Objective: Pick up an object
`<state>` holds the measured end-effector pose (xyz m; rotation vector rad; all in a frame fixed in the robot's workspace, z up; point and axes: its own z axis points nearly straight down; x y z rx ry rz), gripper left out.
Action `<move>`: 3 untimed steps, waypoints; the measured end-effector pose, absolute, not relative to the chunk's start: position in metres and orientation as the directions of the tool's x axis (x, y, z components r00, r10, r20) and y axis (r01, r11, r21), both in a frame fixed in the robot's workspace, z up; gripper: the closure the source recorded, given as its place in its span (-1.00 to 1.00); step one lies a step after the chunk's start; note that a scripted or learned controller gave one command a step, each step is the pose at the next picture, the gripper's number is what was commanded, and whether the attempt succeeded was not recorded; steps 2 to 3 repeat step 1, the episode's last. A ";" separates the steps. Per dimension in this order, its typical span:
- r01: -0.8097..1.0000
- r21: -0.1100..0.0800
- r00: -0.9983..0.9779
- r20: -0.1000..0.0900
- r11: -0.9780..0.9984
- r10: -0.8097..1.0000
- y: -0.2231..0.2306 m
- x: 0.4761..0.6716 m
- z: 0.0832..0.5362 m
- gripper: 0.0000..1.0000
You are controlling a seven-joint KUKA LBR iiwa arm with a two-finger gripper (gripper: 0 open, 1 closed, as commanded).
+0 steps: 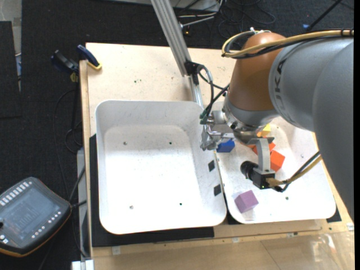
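end effector: low in right bin, at its left wall, likely lowered for a grasp; released or clenched: cannot tell | blue block: just beside it, long axis roughly left-right | orange block, purple cube: apart in same bin; cube lacks a long axis | left bin

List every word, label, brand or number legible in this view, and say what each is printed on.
"KUKA", only partly legible, in raised letters on the grey arm just behind the orange band.
Handheld pendant at lower left: screen and key markings too small and blurred to read.
Nothing else legible.
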<state>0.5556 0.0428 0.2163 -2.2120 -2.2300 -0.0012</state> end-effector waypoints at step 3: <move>1.000 0.001 -0.008 0.001 0.008 1.000 0.088 0.560 0.218 1.00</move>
